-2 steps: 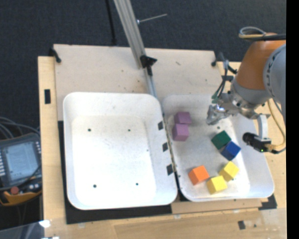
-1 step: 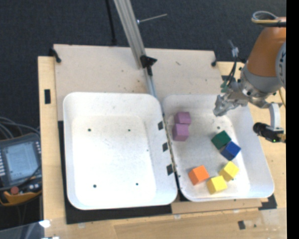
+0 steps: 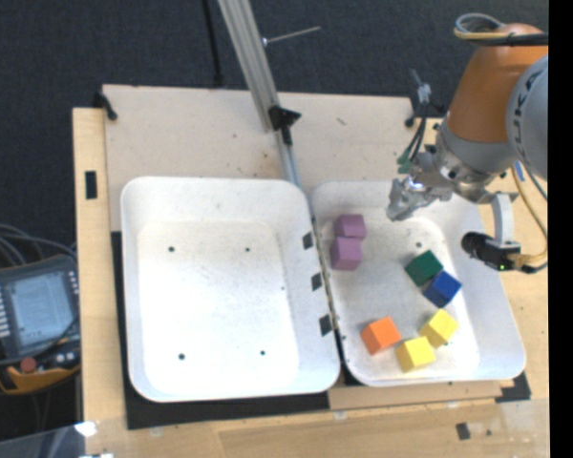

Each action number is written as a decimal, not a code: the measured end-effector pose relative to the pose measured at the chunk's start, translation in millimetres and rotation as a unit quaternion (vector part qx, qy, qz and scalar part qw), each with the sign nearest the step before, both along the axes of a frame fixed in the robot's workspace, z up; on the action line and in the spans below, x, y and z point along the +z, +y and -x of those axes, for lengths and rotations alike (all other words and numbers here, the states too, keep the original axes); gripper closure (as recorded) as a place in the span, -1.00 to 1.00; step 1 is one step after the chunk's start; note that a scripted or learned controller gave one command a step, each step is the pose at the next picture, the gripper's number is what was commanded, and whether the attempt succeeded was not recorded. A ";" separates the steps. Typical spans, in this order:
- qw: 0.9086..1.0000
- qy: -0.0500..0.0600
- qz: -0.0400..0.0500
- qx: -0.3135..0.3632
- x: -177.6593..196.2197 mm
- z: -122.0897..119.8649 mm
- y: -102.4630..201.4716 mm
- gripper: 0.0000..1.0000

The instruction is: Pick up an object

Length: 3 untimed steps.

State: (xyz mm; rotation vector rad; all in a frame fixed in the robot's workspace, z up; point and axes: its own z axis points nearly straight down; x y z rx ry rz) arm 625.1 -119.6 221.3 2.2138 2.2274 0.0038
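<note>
The right bin holds several small blocks. Two purple blocks sit together near its left wall. A green block touches a blue block toward the middle right. An orange block and two yellow blocks lie near the front. My gripper hangs above the bin's back part, behind the green block and to the right of the purple ones, with nothing visible between its fingers.
The left bin stands beside the right one. A slanted metal rail crosses the board behind the bins. A handheld pendant lies off the bench at left.
</note>
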 end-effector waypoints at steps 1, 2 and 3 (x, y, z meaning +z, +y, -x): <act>1.000 0.001 -0.001 0.001 12.7 11.0 54.3 1.00; 1.000 0.000 0.000 0.001 22.9 11.8 103.5 1.00; 1.000 0.000 0.000 0.001 31.2 20.3 152.4 1.00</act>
